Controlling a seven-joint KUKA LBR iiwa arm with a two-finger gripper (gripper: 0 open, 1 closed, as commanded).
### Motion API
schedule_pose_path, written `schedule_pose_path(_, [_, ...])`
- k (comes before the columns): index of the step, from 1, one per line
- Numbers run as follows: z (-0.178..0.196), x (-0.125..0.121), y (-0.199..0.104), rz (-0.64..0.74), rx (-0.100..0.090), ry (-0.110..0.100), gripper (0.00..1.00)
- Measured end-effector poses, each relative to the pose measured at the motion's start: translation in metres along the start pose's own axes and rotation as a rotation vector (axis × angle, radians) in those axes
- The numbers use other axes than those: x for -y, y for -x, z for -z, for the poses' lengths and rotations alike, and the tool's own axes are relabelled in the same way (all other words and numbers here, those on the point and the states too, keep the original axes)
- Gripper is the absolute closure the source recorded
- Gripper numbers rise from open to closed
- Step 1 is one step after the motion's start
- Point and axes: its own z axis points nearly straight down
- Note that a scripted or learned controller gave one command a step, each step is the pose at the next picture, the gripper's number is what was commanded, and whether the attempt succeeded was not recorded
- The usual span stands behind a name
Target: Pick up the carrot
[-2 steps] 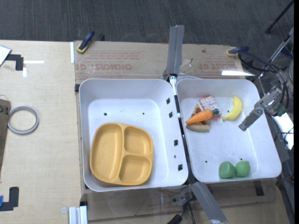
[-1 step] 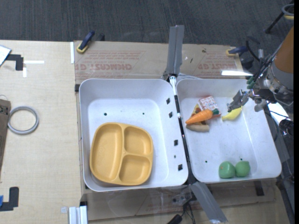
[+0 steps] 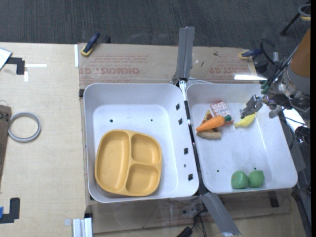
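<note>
A: Location of carrot [image 3: 211, 124]?

B: Lying in right bin [image 3: 276, 181], toward its far left corner. Tapered orange cone, smooth and plastic-looking, green stub at thick end, tip pointing at divider between bins. Resting partly over a pale tan oblong piece [image 3: 211, 135] just below. Touching or nearly touching a small red-and-white carton [image 3: 218, 108] behind thick end.

A: Other contents of that bin?

B: Curved yellow banana [image 3: 245, 121] just right of carrot, glossy. Two round green fruits [image 3: 248, 178] side by side near front edge, well apart from carrot.

A: Gripper [image 3: 260, 106] condition?

B: Positioned at far right side of right bin, above banana. Two dark fingers spread apart, nothing pinched between. Left finger [image 3: 250, 106] close over banana's upper end; contact not determinable. Apart from carrot, with banana between. Grey arm with orange band [image 3: 300, 58] entering over bin's right edge.

A: Left bin [image 3: 98, 102]?

B: White, shallow, rounded corners, smooth matte walls. Holding a yellow-tan plate [image 3: 129, 162] with three compartments, placed toward front left corner. Small dark marks dotted across floor.

A: Surroundings?

B: Brown printed cardboard [image 3: 128, 65] under far edges of both bins. Grey strip [image 3: 185, 53] standing at far end of divider. Blue-and-yellow clamps [image 3: 91, 44] at far corners of cardboard. Roll of grey tape [image 3: 23, 127] lying flat on pale wooden worktop [image 3: 44, 181] near its left edge. Dark carpet [image 3: 123, 9] beyond.
</note>
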Motion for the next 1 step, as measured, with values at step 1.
schedule_pose_path(1, [-0.0228,0.0588,-0.0003,-0.076,-0.001,-0.002,0.0])
